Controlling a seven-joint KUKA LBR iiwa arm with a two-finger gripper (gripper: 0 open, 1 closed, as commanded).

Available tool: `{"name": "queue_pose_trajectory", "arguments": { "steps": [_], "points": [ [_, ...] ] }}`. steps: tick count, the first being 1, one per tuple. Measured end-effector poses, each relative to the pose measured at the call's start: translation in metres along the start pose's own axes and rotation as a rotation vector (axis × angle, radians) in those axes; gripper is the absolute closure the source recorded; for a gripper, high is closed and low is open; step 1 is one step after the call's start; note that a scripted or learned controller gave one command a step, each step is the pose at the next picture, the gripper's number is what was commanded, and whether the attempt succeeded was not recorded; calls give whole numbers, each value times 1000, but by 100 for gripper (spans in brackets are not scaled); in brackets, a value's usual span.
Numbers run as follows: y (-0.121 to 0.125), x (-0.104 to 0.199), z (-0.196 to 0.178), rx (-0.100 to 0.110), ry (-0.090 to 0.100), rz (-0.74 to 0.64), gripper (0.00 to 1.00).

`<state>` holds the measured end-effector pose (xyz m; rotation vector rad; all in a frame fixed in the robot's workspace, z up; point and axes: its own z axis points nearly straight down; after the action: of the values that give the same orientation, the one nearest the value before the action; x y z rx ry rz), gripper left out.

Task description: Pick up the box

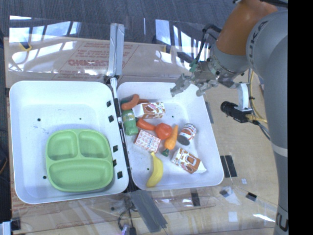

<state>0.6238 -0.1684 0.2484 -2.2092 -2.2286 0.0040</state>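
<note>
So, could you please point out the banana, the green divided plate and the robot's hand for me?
banana [155,169]: camera view, on the middle of its yellow curve.
green divided plate [78,159]: camera view, on the ridge between its compartments.
hand [191,85]: camera view, midway between its fingertips.

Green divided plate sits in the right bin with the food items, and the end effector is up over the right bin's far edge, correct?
Not quite. The camera view shows the green divided plate alone in the left bin; the food items fill the right bin. The end effector is over its far edge.
</note>
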Motion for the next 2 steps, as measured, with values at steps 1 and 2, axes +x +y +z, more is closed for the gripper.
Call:
{"name": "queue_pose_trajectory", "arguments": {
  "steps": [1,2],
  "points": [
    [33,54,130,-25,-11,-101,0],
    [35,63,128,-24,-8,50,0]
  ]
}}
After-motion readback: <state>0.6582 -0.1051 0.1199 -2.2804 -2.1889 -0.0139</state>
